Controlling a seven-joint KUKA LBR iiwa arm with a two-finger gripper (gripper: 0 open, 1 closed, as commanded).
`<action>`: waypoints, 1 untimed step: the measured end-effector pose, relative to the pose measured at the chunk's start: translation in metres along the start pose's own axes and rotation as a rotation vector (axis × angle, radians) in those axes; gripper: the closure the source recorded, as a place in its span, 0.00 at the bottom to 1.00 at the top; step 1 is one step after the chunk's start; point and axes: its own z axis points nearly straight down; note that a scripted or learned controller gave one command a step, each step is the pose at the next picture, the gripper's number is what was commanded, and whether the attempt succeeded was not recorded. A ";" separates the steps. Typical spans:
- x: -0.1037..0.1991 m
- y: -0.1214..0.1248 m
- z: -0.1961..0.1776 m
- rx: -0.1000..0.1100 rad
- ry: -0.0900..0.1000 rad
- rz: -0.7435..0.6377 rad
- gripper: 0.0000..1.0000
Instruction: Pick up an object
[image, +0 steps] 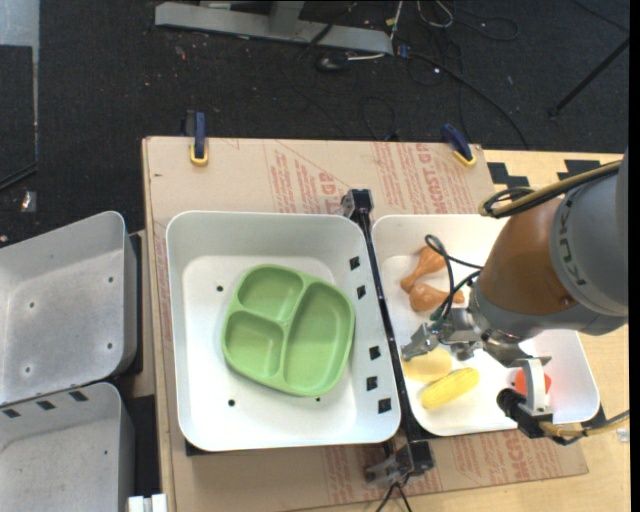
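In the right bin (572, 412), a yellow corn-like piece (449, 388) lies near the front left. Two orange-brown drumstick-like pieces (428, 280) rest toward the back left. A small red and white object (529, 381) sits at the front right. My gripper (428, 340) hangs low over the bin's left side, between the drumsticks and the yellow piece, just above the latter. Its fingers look slightly apart with nothing between them.
The left bin (190, 400) holds a green divided plate (289, 329). A black divider (378, 310) runs between the bins. The arm's orange band (530, 265) covers much of the right bin. White trays (60, 300) lie off the bench at left.
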 end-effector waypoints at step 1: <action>0.000 0.001 -0.012 -0.004 0.000 0.002 1.00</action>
